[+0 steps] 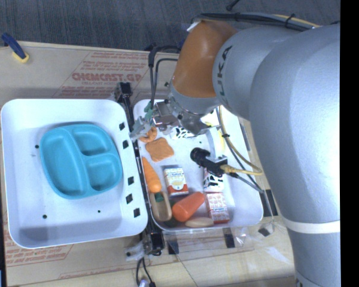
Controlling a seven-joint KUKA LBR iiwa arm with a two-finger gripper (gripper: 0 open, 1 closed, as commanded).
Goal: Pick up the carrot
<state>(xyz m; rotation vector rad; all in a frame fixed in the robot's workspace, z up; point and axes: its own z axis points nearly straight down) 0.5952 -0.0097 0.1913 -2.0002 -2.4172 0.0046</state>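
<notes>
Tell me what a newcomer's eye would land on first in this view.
The big grey arm with its orange band looms in from the right, over the far end of the right bin. Next comes the blue divided tray, alone in the left bin. Then the clutter of toy food in the right bin, with the carrot along its left wall.

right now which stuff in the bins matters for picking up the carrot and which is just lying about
For the job:
carrot
gripper
right bin, which holds the carrot

Lying about:
blue divided tray in the left bin
orange slab
small cartons
orange-red cylinder
</notes>
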